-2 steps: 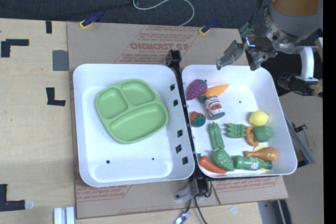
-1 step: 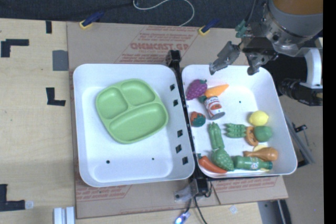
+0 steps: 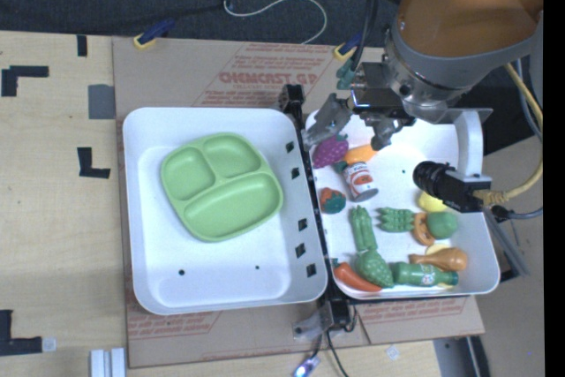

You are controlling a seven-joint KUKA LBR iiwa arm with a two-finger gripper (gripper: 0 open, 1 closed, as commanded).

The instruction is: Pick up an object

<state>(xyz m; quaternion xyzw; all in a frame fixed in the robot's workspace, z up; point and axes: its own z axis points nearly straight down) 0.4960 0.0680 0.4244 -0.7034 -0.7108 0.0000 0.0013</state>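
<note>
My gripper (image 3: 354, 128) hangs over the back left part of the right bin (image 3: 470, 139), open, with nothing between its fingers (image 3: 324, 116). Just below it lie a purple grape bunch (image 3: 329, 152) and a small bottle (image 3: 358, 177) with an orange cap and red label. A teal and red round toy (image 3: 332, 201) sits near the bin's left wall. Further forward lie a green cucumber (image 3: 361, 226), a green spiky piece (image 3: 397, 219), a carrot (image 3: 351, 278), a green bottle (image 3: 425, 275) and an orange drumstick (image 3: 442, 259).
The left bin (image 3: 146, 190) holds a green divided plate (image 3: 222, 185). A black cylinder (image 3: 444, 183) juts over the right bin's right side, beside yellow and green toys (image 3: 438, 223). The arm's grey and orange body (image 3: 468, 4) looms over the back right.
</note>
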